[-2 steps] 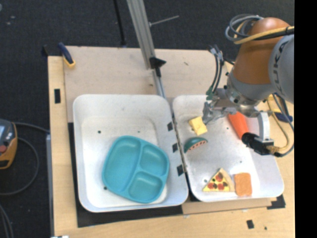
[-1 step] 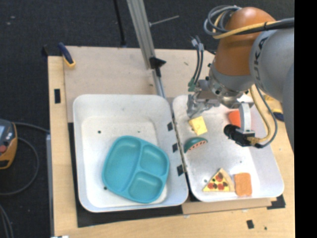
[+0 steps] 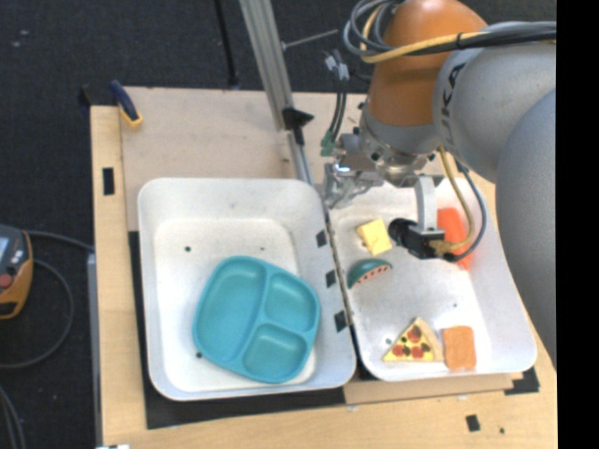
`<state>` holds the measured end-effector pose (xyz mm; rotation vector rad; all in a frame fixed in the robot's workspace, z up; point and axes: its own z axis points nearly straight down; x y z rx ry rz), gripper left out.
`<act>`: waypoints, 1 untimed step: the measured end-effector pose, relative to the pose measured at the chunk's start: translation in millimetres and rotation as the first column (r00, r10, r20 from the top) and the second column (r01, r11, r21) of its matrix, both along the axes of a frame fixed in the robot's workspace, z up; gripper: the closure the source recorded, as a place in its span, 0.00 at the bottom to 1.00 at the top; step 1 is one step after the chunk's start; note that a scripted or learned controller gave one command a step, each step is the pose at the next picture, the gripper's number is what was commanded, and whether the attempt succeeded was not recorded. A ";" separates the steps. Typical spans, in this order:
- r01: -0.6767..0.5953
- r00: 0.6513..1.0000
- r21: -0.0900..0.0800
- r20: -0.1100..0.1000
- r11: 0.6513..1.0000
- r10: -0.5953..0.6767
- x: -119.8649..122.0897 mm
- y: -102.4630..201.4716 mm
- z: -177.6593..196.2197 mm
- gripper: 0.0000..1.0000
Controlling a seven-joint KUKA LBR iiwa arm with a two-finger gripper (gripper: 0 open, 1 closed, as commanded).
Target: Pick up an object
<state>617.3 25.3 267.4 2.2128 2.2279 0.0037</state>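
The right bin (image 3: 496,297) holds several toy items. A yellow block (image 3: 374,237) lies near its back left. Just below that is a small teal half-round piece (image 3: 368,271). At the front lie a pizza slice (image 3: 412,342) and a tan toast piece (image 3: 459,347). An orange piece (image 3: 451,224) sits at the back right, partly behind a black part and cables. My gripper (image 3: 344,183) hangs over the bin's back left corner, above and left of the yellow block, with nothing seen in it.
The left bin (image 3: 168,213) holds a teal divided plate (image 3: 257,319). A slanted aluminium post (image 3: 273,73) rises behind the bins, close to my gripper. The grey arm and its orange band (image 3: 421,36) cover the back right of the right bin.
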 end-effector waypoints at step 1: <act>0.000 1.000 0.000 -0.002 1.000 0.000 7.0 44.7 -7.7 1.00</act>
